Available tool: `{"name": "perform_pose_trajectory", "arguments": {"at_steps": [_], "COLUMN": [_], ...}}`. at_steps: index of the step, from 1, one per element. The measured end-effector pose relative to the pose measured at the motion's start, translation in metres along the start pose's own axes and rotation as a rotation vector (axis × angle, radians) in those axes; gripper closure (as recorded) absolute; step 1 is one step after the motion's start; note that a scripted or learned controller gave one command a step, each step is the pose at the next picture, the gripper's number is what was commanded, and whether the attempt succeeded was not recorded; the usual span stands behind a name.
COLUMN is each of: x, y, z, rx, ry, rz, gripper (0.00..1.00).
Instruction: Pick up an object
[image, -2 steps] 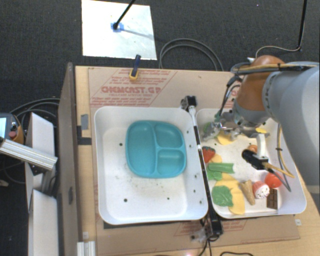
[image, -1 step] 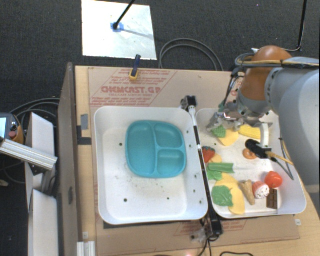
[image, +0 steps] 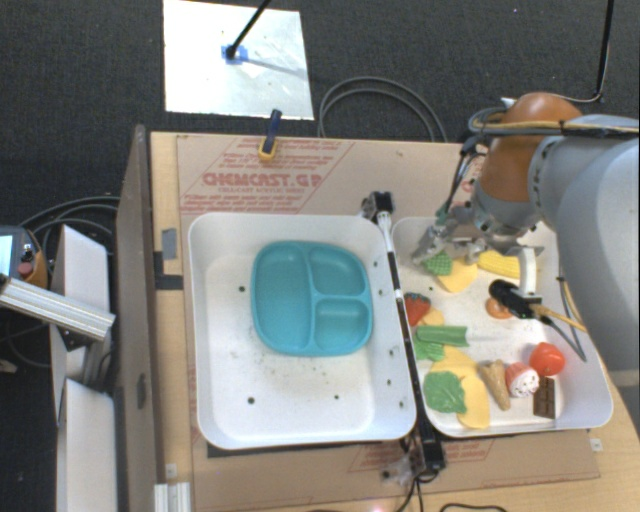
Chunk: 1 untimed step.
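Hand (image: 438, 247) sits low in the right bin (image: 598, 385), at its back left corner, right over a small green toy piece (image: 437, 265). Can't tell if the hand is spread or pressed together, and nothing is visibly pinched. The green toy piece is partly covered by the hand. Its visible part runs roughly left-right, and which way it points is unclear. It touches a yellow slice (image: 458, 277) on its right.

Other toy food in the same bin:
- a yellow corn-like piece (image: 500, 264) and a white stick (image: 527, 272), which runs front-to-back
- a long green pod (image: 441, 336) lying left-right, with its ends toward the bin walls
- a red-orange piece (image: 417, 308) by the divider
- a red tomato (image: 546, 358)
- a brown block (image: 544, 398)
- a green leaf (image: 445, 392) on a yellow shape (image: 475, 400)

The left bin (image: 220, 400) holds a teal divided plate (image: 310, 300), flat and about centred.

The worktop (image: 260, 170) is covered in brown paper with red print. A yellow clamp (image: 269, 140) is at the back edge. The floor is dark carpet (image: 80, 90), with a silver sheet (image: 270, 70) and looped cables (image: 380, 100) on it.
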<state>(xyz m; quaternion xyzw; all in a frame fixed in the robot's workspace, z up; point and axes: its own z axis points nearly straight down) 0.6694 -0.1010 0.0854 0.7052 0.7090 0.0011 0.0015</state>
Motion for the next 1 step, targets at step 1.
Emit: {"name": "perform_pose_trajectory", "arguments": {"at_steps": [1], "x": [-0.0001], "y": [0.0012], "z": [-0.0117], "rx": [-0.003], "ry": [0.000], "rz": [-0.002], "gripper": [1.00]}}
